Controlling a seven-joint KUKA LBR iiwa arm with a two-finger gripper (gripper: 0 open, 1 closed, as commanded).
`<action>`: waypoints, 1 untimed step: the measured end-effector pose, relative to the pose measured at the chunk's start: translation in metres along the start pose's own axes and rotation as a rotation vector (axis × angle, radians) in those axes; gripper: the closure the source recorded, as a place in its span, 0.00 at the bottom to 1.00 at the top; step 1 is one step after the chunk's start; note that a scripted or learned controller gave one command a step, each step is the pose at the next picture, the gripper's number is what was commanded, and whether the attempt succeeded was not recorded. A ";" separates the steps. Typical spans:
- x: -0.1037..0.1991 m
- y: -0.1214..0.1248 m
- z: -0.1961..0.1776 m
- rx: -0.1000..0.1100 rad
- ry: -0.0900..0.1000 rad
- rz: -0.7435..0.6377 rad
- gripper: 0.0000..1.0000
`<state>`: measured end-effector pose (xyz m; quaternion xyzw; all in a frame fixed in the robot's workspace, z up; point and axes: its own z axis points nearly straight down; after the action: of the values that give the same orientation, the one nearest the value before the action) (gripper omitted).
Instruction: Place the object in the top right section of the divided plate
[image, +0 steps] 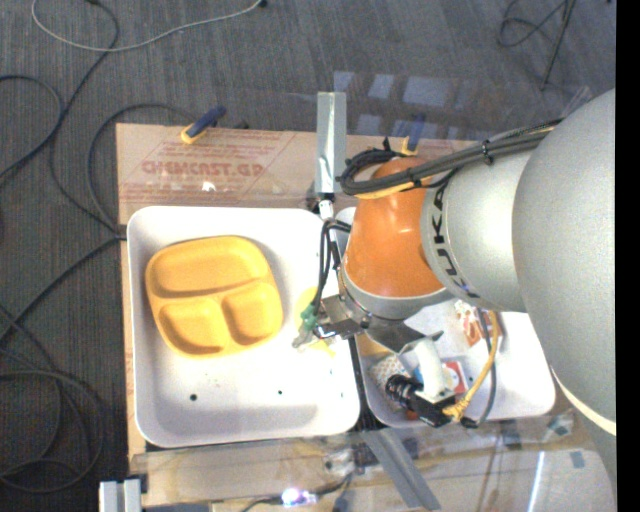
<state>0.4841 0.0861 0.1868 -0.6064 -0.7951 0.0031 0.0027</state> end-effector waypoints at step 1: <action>0.065 0.017 -0.023 0.000 -0.002 0.057 1.00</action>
<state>0.4837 0.1537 0.2099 -0.6290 -0.7774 0.0040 0.0018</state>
